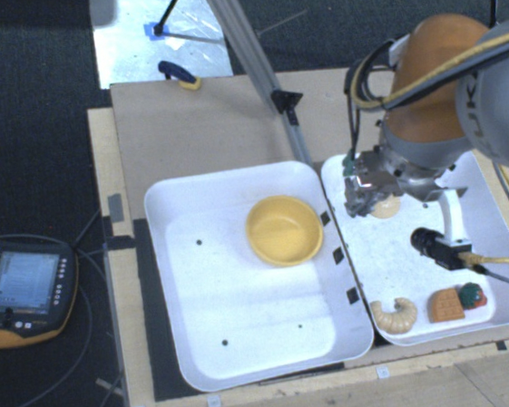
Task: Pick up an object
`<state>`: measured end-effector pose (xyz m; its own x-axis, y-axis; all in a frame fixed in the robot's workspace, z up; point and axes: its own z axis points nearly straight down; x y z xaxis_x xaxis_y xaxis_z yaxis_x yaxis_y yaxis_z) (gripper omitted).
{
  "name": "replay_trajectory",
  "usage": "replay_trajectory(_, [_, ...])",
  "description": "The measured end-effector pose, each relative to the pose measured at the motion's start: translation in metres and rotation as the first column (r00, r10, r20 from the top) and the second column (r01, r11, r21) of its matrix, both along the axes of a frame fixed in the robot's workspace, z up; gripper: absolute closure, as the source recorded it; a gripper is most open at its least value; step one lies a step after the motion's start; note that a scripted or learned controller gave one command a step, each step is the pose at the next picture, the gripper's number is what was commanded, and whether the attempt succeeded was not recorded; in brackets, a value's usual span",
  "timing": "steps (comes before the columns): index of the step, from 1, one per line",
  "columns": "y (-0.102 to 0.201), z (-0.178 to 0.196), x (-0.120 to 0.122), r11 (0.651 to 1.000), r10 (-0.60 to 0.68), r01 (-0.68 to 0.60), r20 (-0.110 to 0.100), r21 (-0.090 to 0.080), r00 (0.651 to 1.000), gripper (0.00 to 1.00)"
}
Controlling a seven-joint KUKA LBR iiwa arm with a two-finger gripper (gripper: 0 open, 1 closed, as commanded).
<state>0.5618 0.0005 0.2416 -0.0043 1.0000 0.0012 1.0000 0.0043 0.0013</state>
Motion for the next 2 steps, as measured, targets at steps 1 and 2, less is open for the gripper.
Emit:
replay_trajectory(1, [0.046, -0.001, -0.026, 1.000, 0.000, 0.000, -0.001, 0.000, 1.000, 1.00])
replay_trajectory(2, [0.094, 0.002, -0.046, 1.000, 0.000, 0.000, 0.000, 0.000, 1.000, 1.00])
